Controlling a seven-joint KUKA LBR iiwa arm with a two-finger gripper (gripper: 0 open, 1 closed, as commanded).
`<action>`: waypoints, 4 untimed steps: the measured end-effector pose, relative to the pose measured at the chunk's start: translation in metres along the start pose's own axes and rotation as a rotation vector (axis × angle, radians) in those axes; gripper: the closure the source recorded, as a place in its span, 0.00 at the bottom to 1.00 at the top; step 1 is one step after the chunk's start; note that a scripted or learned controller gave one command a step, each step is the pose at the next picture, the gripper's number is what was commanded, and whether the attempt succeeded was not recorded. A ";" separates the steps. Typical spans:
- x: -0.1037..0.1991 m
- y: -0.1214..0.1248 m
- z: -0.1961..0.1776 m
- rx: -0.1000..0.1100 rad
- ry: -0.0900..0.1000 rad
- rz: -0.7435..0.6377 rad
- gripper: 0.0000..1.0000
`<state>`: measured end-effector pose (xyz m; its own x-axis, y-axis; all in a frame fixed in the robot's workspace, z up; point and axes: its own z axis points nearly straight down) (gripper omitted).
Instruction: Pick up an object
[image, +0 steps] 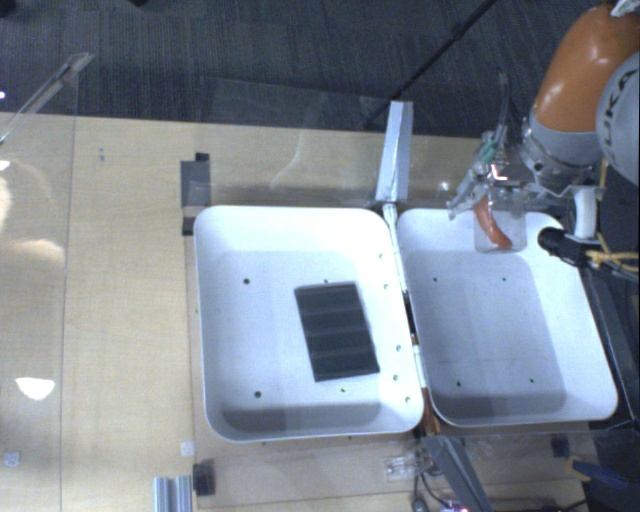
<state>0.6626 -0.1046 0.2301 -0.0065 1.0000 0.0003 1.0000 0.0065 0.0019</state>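
From up here, two shallow white bins sit side by side on the pale wooden tabletop (100, 330). In the left bin (225, 300) a dark ribbed rectangular pad (337, 331) lies flat on the floor, near the middle and a touch toward four o'clock, its long side tilted slightly so the top end leans toward eleven o'clock. It touches none of the bin walls.

The grey arm with its orange band (580, 60) comes in from two o'clock and hangs over the far corner of the right bin (520, 340), at about twelve o'clock of that bin. The claw (487, 200) points down there, with wires and metal bits crowding around it. An orange-red, elongated object (492, 226) hangs right under the claw, above the bin's rear edge, and looks to be clamped between the fingers, though the grip point itself is cluttered and hard to read. The floor of the right bin below it is white with a few small dark dots.

A grey metal bar (395, 150) stands up at the rear between the two bins.
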 end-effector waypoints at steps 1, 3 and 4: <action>-0.018 0.007 -0.013 -0.002 -0.002 -0.124 0.00; 0.014 -0.014 0.117 -0.007 -0.001 -0.290 1.00; 0.067 0.008 0.044 -0.004 -0.001 -0.270 1.00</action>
